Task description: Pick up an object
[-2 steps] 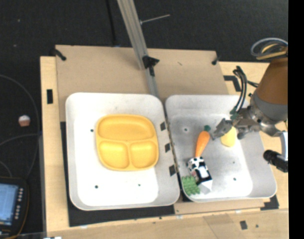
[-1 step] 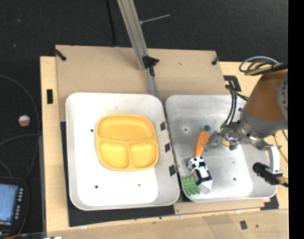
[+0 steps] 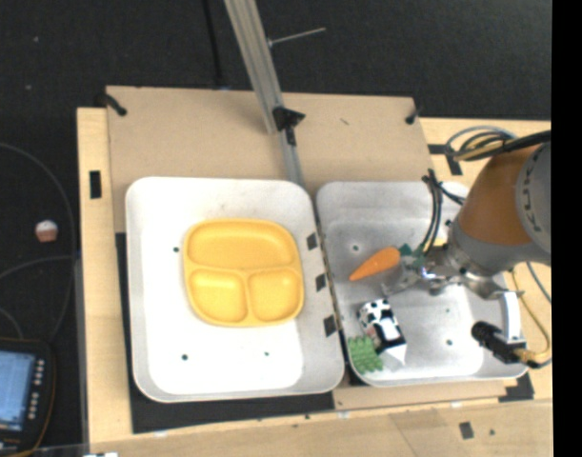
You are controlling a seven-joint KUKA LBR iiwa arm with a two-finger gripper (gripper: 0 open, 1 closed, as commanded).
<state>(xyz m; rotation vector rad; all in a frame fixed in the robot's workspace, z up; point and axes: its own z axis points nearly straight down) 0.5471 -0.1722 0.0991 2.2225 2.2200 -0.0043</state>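
Two white bins sit side by side on the surface. The left bin holds a yellow tray. In the right bin a carrot lies tilted, its green end touching or just beside the hand. Whether the hand is apart or together I cannot tell. A black-and-white toy and a green piece lie near the bin's front left corner.
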